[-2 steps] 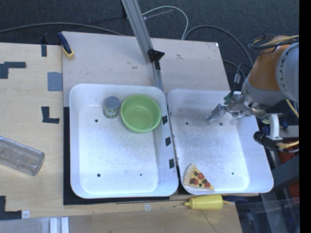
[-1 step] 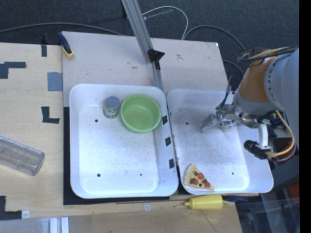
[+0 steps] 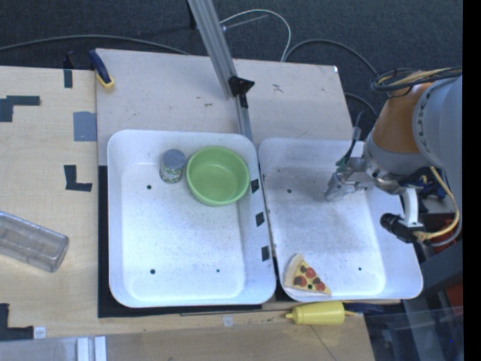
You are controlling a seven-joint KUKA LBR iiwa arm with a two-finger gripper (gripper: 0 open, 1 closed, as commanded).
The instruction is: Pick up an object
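step: approach, nothing held | gripper [image 3: 336, 189] low over right bin [image 3: 391, 277], finger state can't tell | next: likely move to pizza slice [image 3: 306, 275] at near-left corner, descend, grasp

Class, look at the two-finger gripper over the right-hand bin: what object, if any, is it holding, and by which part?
Nothing. The gripper hangs over bare floor of the right white bin, with no object between its fingers; the toy pizza slice lies apart at the bin's near-left corner.
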